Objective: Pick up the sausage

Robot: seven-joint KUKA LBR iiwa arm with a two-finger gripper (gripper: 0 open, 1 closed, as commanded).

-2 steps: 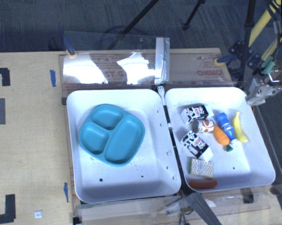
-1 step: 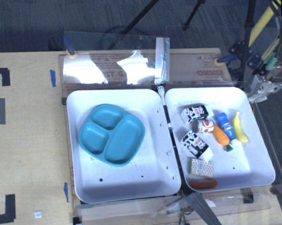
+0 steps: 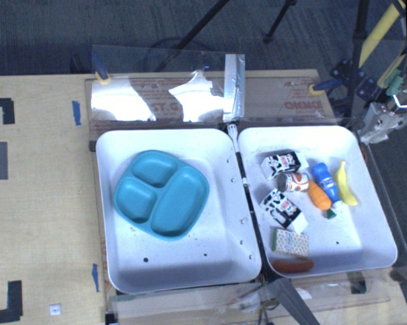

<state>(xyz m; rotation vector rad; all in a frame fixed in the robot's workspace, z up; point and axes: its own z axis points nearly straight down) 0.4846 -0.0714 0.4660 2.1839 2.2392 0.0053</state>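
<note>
Sausage [image 3: 292,265] at near edge of right bin [image 3: 378,231], just beside patterned packet [image 3: 291,242]; claw state impossible to tell.

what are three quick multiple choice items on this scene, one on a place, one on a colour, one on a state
1. Where does the sausage lie?
A. on the plate
B. at the right bin's near edge
C. on the bench

2. What colour is the divided plate?
A. red
B. white
C. blue

3. How is the sausage now?
A. lifted
B. lying alone in the bin
C. standing in the plate

Answers: 1 B, it lies below the patterned packet. 2 C, it is blue against the white left bin. 3 B, nothing grips it.
</note>
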